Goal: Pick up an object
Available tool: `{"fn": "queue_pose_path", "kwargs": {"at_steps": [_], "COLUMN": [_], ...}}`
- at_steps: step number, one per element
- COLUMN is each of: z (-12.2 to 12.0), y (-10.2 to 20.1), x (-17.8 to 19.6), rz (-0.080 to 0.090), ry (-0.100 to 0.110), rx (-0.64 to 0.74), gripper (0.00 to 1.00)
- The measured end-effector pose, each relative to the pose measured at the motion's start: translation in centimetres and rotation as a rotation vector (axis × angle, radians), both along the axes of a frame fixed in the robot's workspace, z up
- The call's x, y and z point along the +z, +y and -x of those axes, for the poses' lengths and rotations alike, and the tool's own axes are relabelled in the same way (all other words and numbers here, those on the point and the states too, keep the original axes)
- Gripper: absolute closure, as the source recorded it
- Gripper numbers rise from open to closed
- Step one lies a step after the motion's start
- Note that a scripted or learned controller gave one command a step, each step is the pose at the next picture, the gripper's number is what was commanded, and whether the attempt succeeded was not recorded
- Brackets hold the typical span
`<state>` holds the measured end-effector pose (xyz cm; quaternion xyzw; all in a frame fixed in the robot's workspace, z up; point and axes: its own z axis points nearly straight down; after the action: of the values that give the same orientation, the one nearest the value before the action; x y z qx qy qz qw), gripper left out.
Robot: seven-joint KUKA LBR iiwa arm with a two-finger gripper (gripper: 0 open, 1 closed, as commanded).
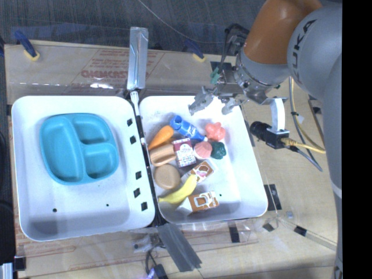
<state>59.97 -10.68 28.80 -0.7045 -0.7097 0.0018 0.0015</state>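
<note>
A wooden table (pixel 290 185) carries two shallow white bins side by side, their inner rims touching. The left bin (pixel 29 214) and the right bin (pixel 250 179) sit over a printed sheet (pixel 104 63). A metal strip (pixel 138 57) stands between the bins at the far side.

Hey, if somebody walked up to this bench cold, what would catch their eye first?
Probably the big grey arm with its orange band reaching in from the right, its gripper hanging open over the far end of the right bin. Next, the bright heap of toy food in that bin: a carrot, a banana, a blue bottle. Then the turquoise divided tray alone in the left bin.
</note>
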Motion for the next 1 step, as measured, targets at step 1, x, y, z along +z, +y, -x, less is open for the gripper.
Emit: {"fn": "queue_pose_path", "kwargs": {"at_steps": [1], "z": [1.31], "y": [-3.29], "x": [-14.66], "rz": [-0.001], "ry": [0.006], "rx": [0.042], "gripper": [0.0]}}
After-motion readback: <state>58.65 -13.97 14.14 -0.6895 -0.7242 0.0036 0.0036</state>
